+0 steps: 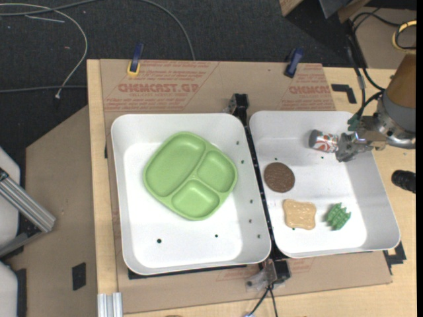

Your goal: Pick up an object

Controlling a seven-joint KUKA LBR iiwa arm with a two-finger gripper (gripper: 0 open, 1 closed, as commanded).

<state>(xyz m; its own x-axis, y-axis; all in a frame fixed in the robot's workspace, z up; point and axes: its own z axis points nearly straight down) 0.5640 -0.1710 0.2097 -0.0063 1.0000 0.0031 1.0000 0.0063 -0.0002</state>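
The right bin [370, 197] holds several small things. A small red and white can [322, 140] lies on its side near the bin's far edge. My gripper [346, 148] comes in from the right and sits just right of the can, touching or nearly touching its end. Further forward lie a brown round disc [279, 176], a tan piece of toast [299, 214] and a small green leafy toy [338, 216].
A green divided plate [190, 175] lies in the left bin [132, 230]. A black divider [254, 177] runs between the bins. Clamps [293, 63] hold the cardboard at the far edge. Cables trail on the floor beyond.
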